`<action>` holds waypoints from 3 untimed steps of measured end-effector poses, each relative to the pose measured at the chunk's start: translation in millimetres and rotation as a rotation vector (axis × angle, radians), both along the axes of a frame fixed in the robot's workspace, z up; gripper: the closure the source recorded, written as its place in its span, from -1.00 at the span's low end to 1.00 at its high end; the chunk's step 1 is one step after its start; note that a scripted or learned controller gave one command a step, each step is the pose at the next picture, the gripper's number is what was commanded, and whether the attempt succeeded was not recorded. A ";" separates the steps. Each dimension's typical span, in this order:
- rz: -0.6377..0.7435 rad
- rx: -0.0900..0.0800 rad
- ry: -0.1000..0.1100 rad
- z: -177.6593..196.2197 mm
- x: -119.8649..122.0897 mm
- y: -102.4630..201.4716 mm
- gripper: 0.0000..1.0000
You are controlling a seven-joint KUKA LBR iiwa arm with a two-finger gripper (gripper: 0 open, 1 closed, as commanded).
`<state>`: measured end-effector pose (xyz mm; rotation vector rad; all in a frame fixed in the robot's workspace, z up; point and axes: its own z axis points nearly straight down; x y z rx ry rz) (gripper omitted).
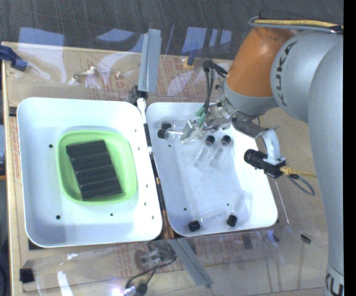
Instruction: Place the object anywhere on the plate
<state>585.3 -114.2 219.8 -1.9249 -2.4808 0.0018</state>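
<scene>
A black ridged block lies flat on the green plate, which sits in the middle of the left bin. My gripper hangs over the back part of the right bin, well to the right of the plate. Its two clear fingers stand apart with nothing between them.
Two small black knobs with a clear piece lie near the front edge of the right bin. Another small black knob rests at that bin's back left. A metal rail stands behind the bins.
</scene>
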 end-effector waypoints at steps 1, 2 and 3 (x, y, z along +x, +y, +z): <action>0.190 0.001 0.001 -28.1 0.6 53.4 1.00; 0.189 0.000 0.001 -28.1 0.6 53.1 -1.00; 0.156 0.000 -0.002 16.2 -8.1 -3.1 -1.00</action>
